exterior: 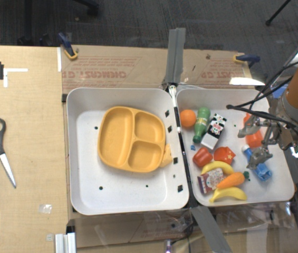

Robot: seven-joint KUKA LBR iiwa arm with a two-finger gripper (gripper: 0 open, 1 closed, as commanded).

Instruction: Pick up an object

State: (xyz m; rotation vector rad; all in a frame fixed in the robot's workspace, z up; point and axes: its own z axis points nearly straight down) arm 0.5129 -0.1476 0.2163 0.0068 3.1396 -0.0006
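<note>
Gripper (pixel 258 141) hangs low over the right edge of the right bin (pixel 280 191), fingers spread apart, with nothing visibly caught between them. An orange-red piece (pixel 253 138) and blue pieces (pixel 261 172) lie close under it. Toward the bin's left side lie an orange (pixel 188 118), a green bottle (pixel 201 124), two bananas (pixel 229 194) and a carrot (pixel 230 180). A yellow divided plate (pixel 131 139) rests in the left bin (pixel 83 194).
</note>
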